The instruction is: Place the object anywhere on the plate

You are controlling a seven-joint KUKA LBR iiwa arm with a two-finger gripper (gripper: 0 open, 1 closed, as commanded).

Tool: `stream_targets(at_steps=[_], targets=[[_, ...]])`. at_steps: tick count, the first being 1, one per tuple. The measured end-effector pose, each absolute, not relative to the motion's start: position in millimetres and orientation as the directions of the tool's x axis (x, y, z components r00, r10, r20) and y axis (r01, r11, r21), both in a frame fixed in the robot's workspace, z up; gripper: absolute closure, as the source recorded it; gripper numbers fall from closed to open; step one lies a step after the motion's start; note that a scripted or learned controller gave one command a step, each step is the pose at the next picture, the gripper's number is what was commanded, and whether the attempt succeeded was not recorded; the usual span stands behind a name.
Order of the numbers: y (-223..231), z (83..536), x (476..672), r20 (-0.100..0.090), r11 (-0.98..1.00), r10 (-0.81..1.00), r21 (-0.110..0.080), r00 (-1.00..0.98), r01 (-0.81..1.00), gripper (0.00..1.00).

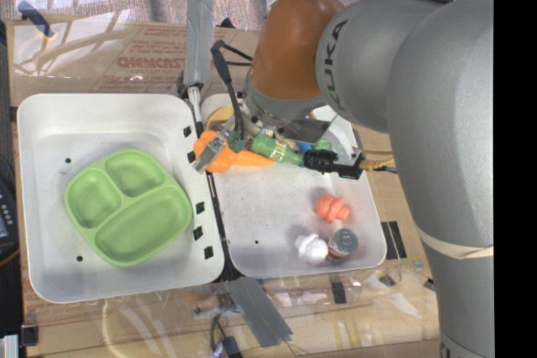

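- Jaws [214, 153] down at upper left of right bin [369, 214], over carrot [239, 159]; whether apart or together, cannot tell.
- Green bottle [277, 149] just beside carrot.
- Green plate [127, 205] in left bin [42, 121], frame's left.
- Orange toy [332, 208], white toy [311, 247], can [343, 243] at lower right.

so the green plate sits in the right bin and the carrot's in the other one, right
Not quite: the camera view shows the green plate in the left bin, not the right one. The carrot is in the other bin, the right one, beside the arm's wrist.
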State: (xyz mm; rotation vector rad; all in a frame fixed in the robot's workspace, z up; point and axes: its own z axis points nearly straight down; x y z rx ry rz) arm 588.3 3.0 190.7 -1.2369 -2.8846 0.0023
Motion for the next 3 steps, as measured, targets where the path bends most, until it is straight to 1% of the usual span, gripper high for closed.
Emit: stream_targets(at_steps=[1,2,3], targets=[[2.8,190.9,588.4,0.002,0.689,0.724,-0.002,-0.689,0.724,0.0],[62.7,191.6,605.5,-0.002,0.9,0.435,0.0,-0.9,0.435,0.0],[159.6,179.4,576.9,0.002,0.928,0.374,-0.002,-0.928,0.374,0.0]])
